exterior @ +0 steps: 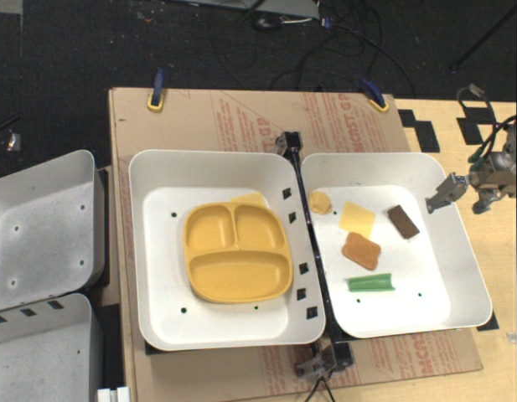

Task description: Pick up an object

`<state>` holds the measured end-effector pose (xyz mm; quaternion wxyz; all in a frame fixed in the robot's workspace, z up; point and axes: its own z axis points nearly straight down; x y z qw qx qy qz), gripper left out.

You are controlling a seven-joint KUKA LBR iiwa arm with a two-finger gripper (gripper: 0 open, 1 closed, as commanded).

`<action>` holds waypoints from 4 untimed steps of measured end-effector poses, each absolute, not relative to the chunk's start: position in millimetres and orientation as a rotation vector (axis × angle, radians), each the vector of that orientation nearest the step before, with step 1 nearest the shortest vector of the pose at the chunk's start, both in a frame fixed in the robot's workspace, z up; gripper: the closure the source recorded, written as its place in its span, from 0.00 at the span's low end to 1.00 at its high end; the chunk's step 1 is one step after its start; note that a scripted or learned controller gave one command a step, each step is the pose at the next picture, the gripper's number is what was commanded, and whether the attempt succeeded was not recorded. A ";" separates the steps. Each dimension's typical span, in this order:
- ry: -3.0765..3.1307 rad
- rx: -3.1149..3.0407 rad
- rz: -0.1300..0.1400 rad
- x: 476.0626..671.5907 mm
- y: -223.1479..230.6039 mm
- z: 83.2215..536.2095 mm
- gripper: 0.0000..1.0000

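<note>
While the pincer point(451, 193) hung at the right bin's point(459, 308) right rim, five small objects lay on the bin floor.
Whether the pincer was released or clenched could not be told; its arm was cut off at the frame edge. Brown block point(402, 221), yellow slab point(357, 219), orange piece point(361, 250), green stick point(371, 283) and small yellow lump point(320, 203) lay apart; a yellow divided tray point(238, 254) sat in the left bin point(157, 308).
</note>
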<state>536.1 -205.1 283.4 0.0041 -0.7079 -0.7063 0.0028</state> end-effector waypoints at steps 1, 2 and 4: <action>-2.223 -2.221 0.001 538.1 -204.4 288.7 0.00; -2.218 -2.219 0.004 546.9 -206.0 230.6 0.00; -2.220 -2.217 0.003 549.0 -192.7 118.0 0.00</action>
